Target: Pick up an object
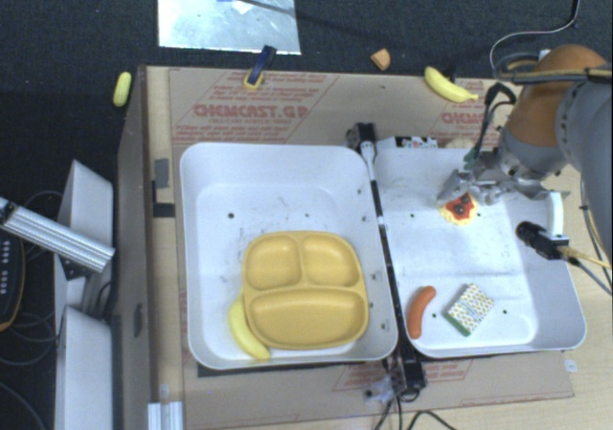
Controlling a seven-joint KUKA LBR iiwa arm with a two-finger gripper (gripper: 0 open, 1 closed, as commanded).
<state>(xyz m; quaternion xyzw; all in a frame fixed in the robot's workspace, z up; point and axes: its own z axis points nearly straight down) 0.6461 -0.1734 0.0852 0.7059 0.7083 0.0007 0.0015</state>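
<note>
Pincer (463,196) is low in the right bin (551,318), near its far wall, directly over a small orange-and-red toy (461,212). The toy sits at the fingertips; whether the fingers are clenched on it or released cannot be told. Nearer the camera than the pincer lie an orange sausage (420,310) and, beside it, a speckled block (469,307), both well apart from the pincer. To the pincer's left, in the left bin (206,227), rests a yellow divided tray (305,287) with a banana (245,331) touching its near-left edge. Beyond the pincer, on the counter (316,98), lies another banana (447,85).
</note>
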